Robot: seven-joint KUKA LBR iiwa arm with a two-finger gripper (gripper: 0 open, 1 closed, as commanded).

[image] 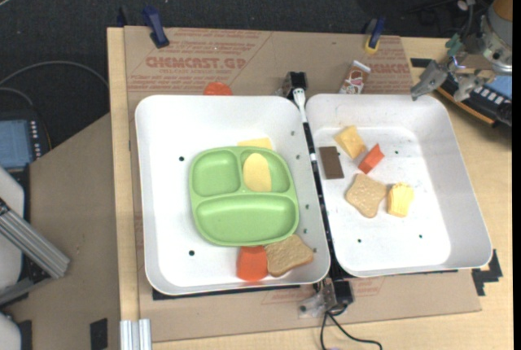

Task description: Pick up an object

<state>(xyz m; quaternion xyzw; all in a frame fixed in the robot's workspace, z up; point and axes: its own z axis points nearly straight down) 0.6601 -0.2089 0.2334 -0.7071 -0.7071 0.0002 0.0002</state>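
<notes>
End effector [435,80] sits at the upper right, just outside the far corner of the right bin [456,177], above the tabletop [496,185]. Cannot tell whether it is released or clenched; nothing visible in it.

No object picked yet. Candidates lie in the right bin, all below and left of the end effector: yellow wedge [350,142] nearest, orange block [371,159] just beside it, brown bar [330,162] further left by the bin wall, toast slice [365,195] and yellow cube [400,199] lower down, touching or nearly so.

Handling guess: toy food, light, stiff, likely smooth plastic, so a bit slippery. Orange block looks the best pick, with flat opposite faces to pinch and some room around it. Toast and bar lie flat, hard to get under. Left bin [155,194] holds a green plate [242,214], well apart from the end effector.
</notes>
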